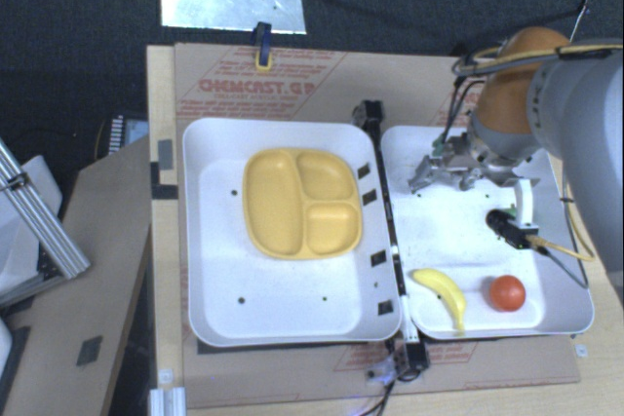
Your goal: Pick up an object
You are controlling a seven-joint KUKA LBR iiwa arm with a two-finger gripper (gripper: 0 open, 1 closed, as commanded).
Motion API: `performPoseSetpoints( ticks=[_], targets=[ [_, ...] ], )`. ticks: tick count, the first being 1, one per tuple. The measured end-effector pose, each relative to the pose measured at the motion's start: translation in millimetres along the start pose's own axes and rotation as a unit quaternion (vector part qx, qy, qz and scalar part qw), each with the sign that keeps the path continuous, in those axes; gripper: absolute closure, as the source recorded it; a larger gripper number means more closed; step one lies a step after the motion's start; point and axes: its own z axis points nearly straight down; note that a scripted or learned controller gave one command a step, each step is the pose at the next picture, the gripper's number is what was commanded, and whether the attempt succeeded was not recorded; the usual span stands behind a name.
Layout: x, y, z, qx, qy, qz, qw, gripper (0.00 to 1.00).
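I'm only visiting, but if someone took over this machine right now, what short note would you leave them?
Gripper: over the far part of the right bin, nothing between its fingers; open or shut is unclear.
Banana and tomato: lying apart near the right bin's near edge.
Yellow divided plate: in the left bin.
Done: nothing picked.
Left: lower onto one object, grasp, lift.

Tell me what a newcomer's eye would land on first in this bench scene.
First, the yellow divided plate, bright in the middle of the left bin. Next, the grey arm with its orange band reaching in from the right, its pincer over the upper part of the right bin. Then the banana and the red tomato, apart from each other near that bin's front edge.
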Motion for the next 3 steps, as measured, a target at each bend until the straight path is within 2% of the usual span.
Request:
performPoseSetpoints(
  ticks=[1, 3],
  targets=[
    [0, 2, -13, -0.003, -0.001, -0.001, 1.0000, 1.00],
    [-6, 1, -103, -0.004, 0.000, 0.000, 1.0000, 1.00]
  ],
)
